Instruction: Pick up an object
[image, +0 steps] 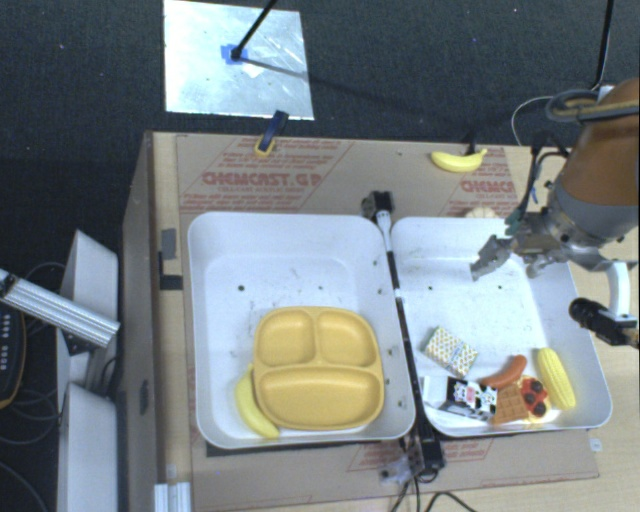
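Two shallow white bins are set side by side on the bench. In the left bin (215, 300) a yellow divided tray (318, 366) with three compartments is lodged toward the near side, and a yellow banana (252, 407) is tucked against its near left corner, partly under the tray's edge.

In the right bin (440, 260) the objects are gathered at the near end: a small patterned packet (450, 351), a black-and-white carton (468, 398), what appears to be a sausage (503, 371), a waffle-like piece with red spots (522, 401), and a corn cob (556, 377) by the right wall. The far half of this bin is left bare.

The gripper (510, 254) is held above the far part of the right bin, well apart from those objects, and nothing is seen between its fingers, which look spread apart. A second banana (457, 159) is lying on the board beyond the bins.
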